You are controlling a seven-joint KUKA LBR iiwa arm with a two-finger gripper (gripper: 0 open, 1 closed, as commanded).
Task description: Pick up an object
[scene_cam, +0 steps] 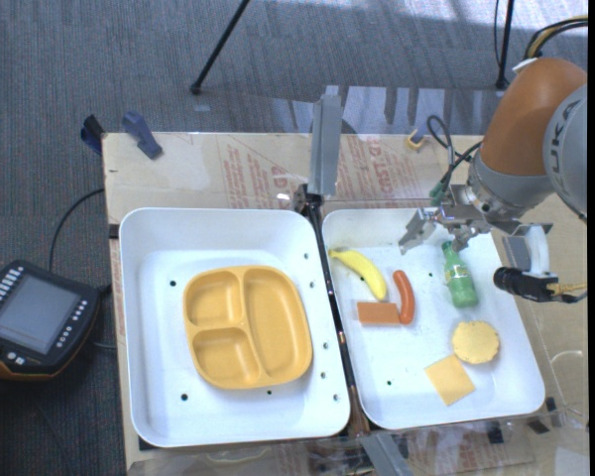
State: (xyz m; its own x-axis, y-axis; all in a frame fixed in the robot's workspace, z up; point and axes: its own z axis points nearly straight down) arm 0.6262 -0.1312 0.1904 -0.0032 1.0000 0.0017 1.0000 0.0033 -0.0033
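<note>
My gripper (pixel 446 228) hung open, empty, just above green bottle (pixel 460 277). Sausage (pixel 406 297), banana (pixel 362 270) lay off to its side. Nothing picked; grasp and lift remained.

Two bins sit side by side on the worktop (pixel 208 172). The left bin (pixel 144 266) holds a divided tray (pixel 246 325) near its middle. In the right bin (pixel 516 390), a banana (pixel 361 270) lies toward the left, a sausage (pixel 406 297) just right of it, and a flat block (pixel 378 313) touching the sausage's left. A bottle (pixel 459 277) lies further right, under the claw (pixel 446 228). A round biscuit (pixel 475 342) sits nearer the front, a flat square (pixel 449 380) before it.
</note>
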